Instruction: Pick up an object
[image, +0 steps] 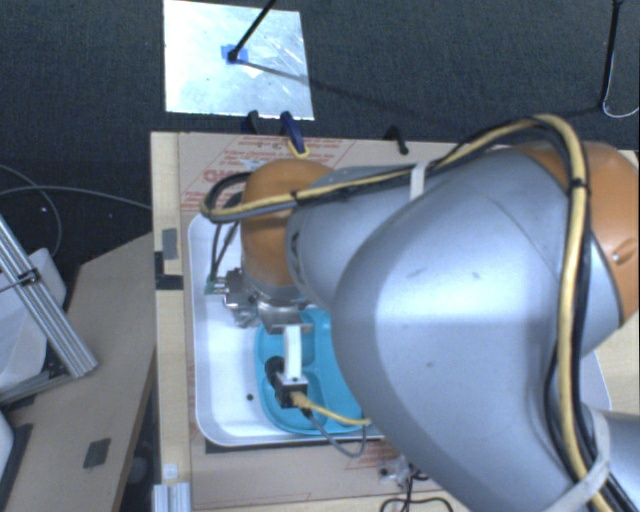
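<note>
The arm is smooth pale grey with a soft sheen, and the band above its wrist is a dull orange. A yellow cable runs over the grey shell. The bin is plain white, and the flat thing lying in it is bright sky blue. The cardboard beneath the bin is light brown with red print. The bench is a pale tan. The floor is dark blue-black with a fine speckle. A sheet on it is silvery and mottled with glare.
</note>
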